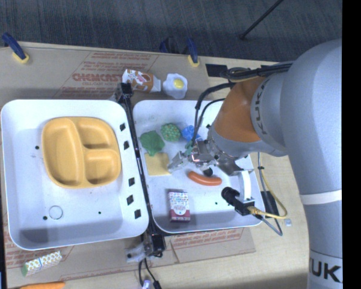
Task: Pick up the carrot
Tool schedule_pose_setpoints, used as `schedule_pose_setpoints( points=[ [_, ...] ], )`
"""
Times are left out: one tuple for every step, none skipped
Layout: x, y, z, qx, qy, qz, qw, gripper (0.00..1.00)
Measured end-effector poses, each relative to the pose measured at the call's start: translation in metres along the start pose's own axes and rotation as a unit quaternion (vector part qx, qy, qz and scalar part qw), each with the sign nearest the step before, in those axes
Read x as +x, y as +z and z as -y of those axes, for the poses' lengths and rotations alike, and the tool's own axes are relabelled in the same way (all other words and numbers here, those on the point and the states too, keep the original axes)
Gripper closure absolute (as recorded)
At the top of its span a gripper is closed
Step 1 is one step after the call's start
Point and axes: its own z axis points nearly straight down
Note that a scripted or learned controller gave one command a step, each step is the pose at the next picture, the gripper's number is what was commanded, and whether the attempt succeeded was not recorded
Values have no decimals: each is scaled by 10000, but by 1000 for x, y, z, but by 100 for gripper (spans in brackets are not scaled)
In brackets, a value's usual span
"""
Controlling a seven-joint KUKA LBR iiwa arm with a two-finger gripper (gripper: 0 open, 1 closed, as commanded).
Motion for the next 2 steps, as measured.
schedule_pose_setpoints(
  points=[
    [0, -11, -1, 5, -23, 2, 10000, 100],
    [-75, -126, 44, -29, -463, 16, 9989, 100]
  ],
)
